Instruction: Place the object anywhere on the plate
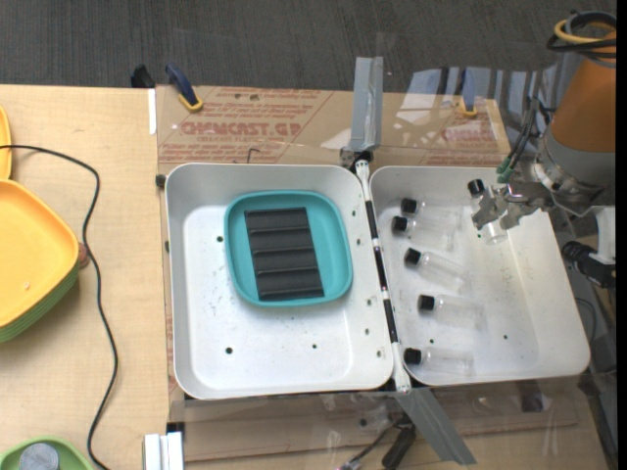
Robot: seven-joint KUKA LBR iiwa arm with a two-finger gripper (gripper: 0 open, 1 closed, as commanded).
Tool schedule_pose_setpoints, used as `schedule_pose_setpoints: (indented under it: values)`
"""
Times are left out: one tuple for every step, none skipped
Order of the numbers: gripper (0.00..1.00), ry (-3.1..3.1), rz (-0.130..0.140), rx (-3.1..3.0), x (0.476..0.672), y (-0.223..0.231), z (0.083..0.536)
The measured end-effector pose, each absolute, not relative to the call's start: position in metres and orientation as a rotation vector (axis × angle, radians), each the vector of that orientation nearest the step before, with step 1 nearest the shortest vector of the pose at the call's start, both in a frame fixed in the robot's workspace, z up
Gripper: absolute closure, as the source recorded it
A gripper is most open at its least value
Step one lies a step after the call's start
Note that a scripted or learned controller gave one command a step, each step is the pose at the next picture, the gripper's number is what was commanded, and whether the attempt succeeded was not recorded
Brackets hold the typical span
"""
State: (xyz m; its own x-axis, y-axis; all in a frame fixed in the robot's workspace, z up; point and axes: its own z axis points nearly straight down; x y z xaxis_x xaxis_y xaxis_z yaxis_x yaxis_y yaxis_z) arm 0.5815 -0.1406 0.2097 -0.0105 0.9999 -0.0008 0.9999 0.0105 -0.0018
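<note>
Several small clear vials with black caps lie scattered in the right bin (pixel 549 341), and any of them could be the task's object. One vial (pixel 408 206) lies near the bin's far left corner, a second (pixel 399 224) just beside it toward the near side, a third (pixel 428 261) along the left wall about midway, a fourth (pixel 441 306) nearer the middle of the floor, and a fifth (pixel 431 359) close to the near left corner. A sixth vial (pixel 476 187) lies toward the far edge, closest to the gripper (pixel 493 213), just beside it on its left.

The gripper hangs over the far right part of the same bin, well apart from the vials along the left wall. Nothing can be made out between its fingers, and whether they are spread or pressed together cannot be told from this angle. The arm's orange band (pixel 588 101) rises above the bin's far right corner.

The teal plate (pixel 338 253) sits in the left bin (pixel 196 341), toward its far edge and slightly right of centre, carrying a dark ribbed insert (pixel 283 253). Both bins stand side by side, their inner walls touching.
</note>
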Motion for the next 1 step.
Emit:
schedule_pose_setpoints:
  values:
    - [0.00,-2.233,0.003,-2.209,0.5816,-0.1406,0.2097]
